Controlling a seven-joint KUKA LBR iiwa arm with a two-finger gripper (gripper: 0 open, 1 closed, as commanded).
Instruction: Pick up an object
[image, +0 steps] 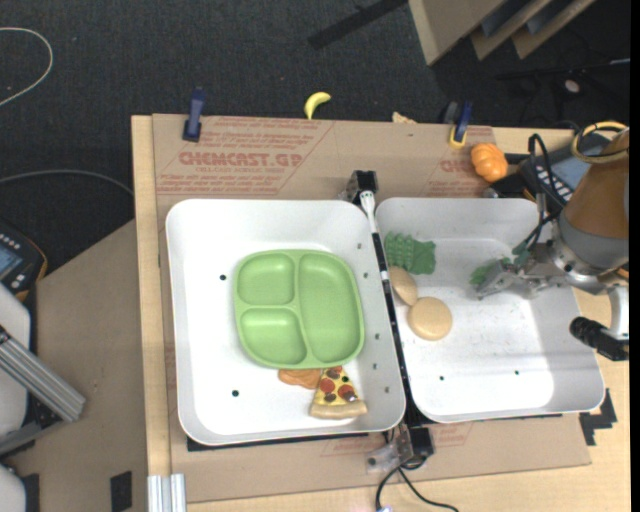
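Observation:
My gripper (498, 278) hangs low over the right bin (500, 392), near its back right part, pointing left. A small dark green piece (491, 268) shows right at its tip; whether it is gripped is unclear. Left of it lie a larger green leafy toy (411, 252) and two tan round pieces (431, 318) (403, 285) by the bin's left wall. In the left bin (190, 300) a light green divided plate (298, 308) lies flat, with a pizza slice (336, 393) and a thin orange piece (296, 377) at its front edge.
An orange toy (488, 160) and a yellow banana (317, 102) lie on the brown board behind the bins. Blue clamps (193, 115) hold the board's back edge. A black cable and fixture (365, 190) sit between the bins at the back.

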